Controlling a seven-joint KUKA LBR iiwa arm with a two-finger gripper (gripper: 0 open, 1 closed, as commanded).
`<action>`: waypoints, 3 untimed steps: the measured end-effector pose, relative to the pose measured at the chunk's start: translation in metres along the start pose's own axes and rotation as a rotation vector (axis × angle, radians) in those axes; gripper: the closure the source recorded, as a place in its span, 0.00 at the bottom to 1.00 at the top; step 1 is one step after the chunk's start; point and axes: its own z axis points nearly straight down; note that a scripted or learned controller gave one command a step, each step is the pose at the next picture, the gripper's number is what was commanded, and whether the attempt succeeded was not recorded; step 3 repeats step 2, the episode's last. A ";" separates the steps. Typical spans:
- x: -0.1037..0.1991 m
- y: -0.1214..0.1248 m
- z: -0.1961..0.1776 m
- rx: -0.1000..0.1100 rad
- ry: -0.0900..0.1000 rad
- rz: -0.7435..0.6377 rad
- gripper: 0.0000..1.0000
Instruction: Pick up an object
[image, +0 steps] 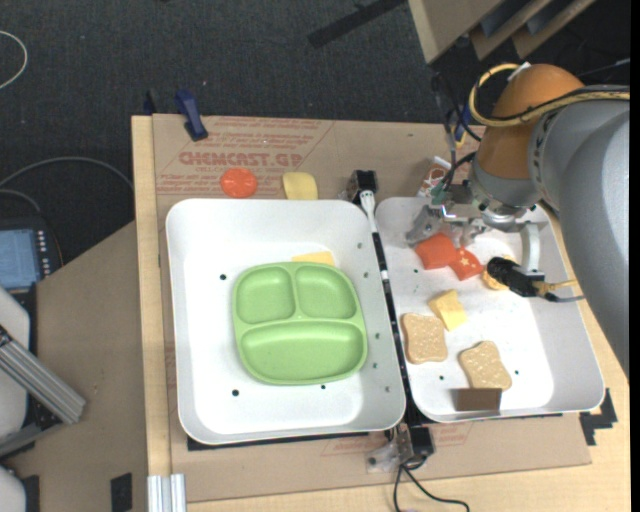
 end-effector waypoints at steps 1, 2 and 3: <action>-0.001 -0.002 -0.011 0.001 -0.001 0.001 1.00; 0.061 -0.052 -0.106 0.001 0.004 -0.003 1.00; 0.061 -0.052 -0.106 0.001 0.004 -0.003 1.00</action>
